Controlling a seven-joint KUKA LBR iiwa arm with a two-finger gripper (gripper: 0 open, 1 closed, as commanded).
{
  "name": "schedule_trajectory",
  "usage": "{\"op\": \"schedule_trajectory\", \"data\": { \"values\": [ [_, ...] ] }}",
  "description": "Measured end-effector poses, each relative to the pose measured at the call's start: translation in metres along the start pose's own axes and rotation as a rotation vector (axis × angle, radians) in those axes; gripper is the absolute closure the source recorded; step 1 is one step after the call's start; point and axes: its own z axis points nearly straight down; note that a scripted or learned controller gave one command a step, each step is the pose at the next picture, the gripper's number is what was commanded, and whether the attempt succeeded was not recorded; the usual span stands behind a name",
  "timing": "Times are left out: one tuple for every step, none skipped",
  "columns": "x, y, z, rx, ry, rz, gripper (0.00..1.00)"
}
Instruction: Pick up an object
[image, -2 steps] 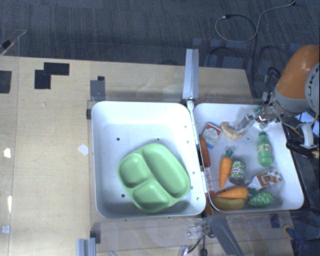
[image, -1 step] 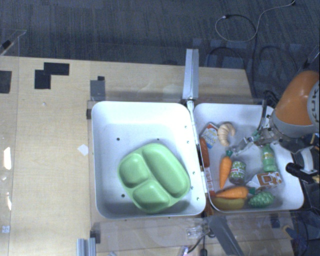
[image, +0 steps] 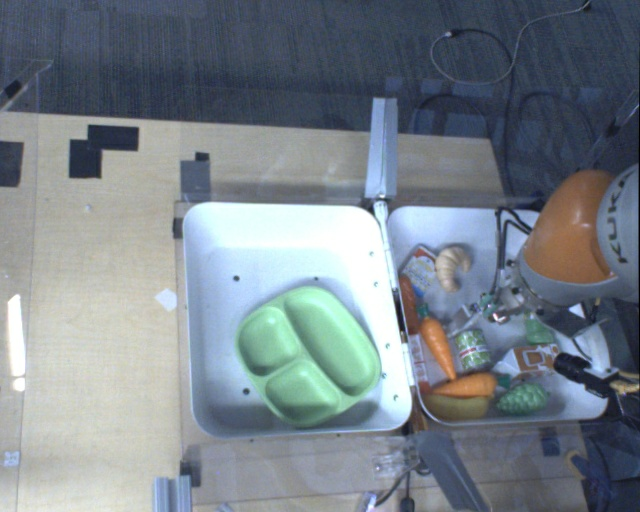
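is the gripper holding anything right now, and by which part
Cannot be told: the gripper sits low in the right bin among the toy food, but nothing is seen between its fingers.

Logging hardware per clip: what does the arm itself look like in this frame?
The arm enters from the right as a rounded, glossy orange housing with a grey section at its edge bearing dark lettering, partly cut off. Below the orange part sits darker metallic wrist hardware, with thin cables running around it above the right bin. The gripper appears as small metallic parts, too cluttered to describe further.
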Motion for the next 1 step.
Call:
{"op": "schedule_trajectory", "data": {
  "values": [
    [0.0006,0.0034,-0.0119,-0.007,0.000,-0.001,1.00]
  ]
}}
